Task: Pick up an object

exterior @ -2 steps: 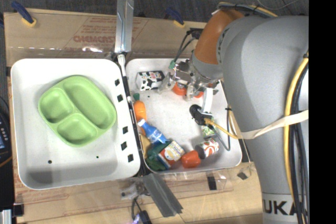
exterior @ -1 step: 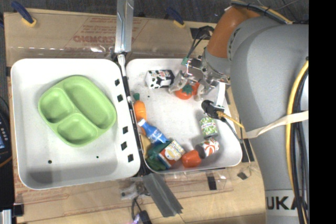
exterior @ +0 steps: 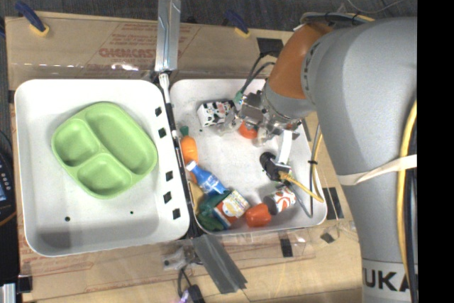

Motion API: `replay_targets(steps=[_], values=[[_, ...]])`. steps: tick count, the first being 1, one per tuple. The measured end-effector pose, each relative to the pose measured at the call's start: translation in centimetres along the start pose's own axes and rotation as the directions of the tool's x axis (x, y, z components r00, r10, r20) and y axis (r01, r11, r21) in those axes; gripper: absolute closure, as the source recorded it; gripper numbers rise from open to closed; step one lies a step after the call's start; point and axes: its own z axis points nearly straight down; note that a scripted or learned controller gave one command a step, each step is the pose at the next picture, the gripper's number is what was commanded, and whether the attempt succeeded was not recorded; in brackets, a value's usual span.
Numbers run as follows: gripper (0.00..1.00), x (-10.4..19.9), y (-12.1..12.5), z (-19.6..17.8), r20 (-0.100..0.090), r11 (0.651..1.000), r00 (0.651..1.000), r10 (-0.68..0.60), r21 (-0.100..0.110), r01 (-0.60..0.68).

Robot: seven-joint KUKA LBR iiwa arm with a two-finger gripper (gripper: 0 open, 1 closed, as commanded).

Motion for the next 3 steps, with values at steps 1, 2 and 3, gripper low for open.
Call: replay_targets(steps=[1, 2, 3], values=[[0.0, -4.0, 0.8, -0.1, -0.001, 1.0, 1.0, 0.006, -0.001, -0.006], [0.0, -2.2, 3.2, -0.1, 0.001, 0.998, 0.998, -0.063, -0.003, 0.063], [0.0, -4.4, -0.4, 0.1, 0.001, 1.0, 1.0, -0.014, 0.0, 0.014]])
